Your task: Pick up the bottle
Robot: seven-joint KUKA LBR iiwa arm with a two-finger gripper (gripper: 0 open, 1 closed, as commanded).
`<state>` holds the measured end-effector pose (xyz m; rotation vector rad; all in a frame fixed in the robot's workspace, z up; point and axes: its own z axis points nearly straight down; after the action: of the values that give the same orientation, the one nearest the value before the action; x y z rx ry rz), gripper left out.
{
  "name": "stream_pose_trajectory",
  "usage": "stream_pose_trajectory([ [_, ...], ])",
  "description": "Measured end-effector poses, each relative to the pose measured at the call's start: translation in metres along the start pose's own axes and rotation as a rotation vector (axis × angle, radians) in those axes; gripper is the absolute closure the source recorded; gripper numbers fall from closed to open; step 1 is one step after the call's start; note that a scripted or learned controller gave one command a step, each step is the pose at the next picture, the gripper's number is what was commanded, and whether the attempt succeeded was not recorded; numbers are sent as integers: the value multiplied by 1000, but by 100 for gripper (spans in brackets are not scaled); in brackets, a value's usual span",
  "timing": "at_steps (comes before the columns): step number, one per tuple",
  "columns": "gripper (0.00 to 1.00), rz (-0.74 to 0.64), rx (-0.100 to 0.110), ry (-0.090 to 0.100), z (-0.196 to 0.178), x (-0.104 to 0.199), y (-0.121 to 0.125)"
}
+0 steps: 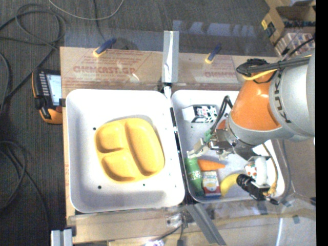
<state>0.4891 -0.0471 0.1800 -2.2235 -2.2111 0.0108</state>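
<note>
The bottle (193, 171) is green with a printed label. It lies in the right bin (183, 118) along the left wall, near the front. My gripper (211, 146) hangs over the middle of that bin, just up and right of the bottle's top end. It stands open, with bare bin floor between the fingers. The orange band and grey wrist cover the bin's right half.
An orange carrot (211, 164), a red and white carton (209, 184) and a yellow banana (229, 183) crowd beside the bottle. A white toy (256, 169) sits at front right, a printed card (205, 113) at the back. The left bin (77, 152) holds a yellow divided plate (130, 148).
</note>
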Motion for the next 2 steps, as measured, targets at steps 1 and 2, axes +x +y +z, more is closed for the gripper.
stream_pose_trajectory([
  [1, 0, -134, -2, -1, 0, 41, -5],
  [2, 0, 27, 0, -1, 0, 14, 9],
])
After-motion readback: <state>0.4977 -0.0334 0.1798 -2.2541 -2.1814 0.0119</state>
